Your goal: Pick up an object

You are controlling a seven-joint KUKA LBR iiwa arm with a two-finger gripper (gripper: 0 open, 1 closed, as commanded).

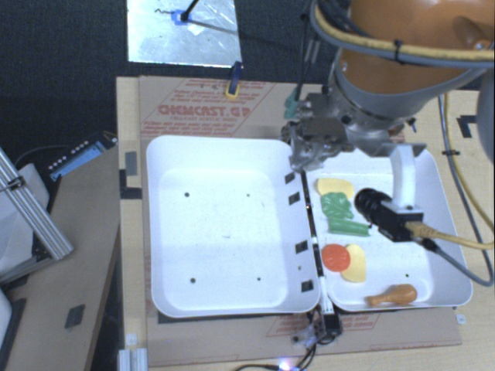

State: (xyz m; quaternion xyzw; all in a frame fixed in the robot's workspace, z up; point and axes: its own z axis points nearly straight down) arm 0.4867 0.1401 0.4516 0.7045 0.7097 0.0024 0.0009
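1. Toy food items, the things to pick, all lie in the right white plastic bin (441, 207); none is lifted, so the grasp is not yet done
2. Whether the grey arm's gripper (309, 154), at that bin's back-left corner, is spread or closed cannot be told
3. Count: one green leafy piece (340, 213), one red round piece (336, 257), two yellow pieces (356, 263), one tan drumstick (393, 294); two bins, the left white bin (224, 222) beside

Both white bins, the left bin (216, 238) and the right bin (441, 277), looked like smooth moulded plastic with a faint sheen. They sat on matt brown cardboard (205, 107) with red print. The arm's orange band (410, 14) was glossy. A crinkled foil-like sheet (182, 22) shone dully. The green toy (340, 213), red piece (336, 258) and yellow piece (355, 263) seemed smooth plastic.
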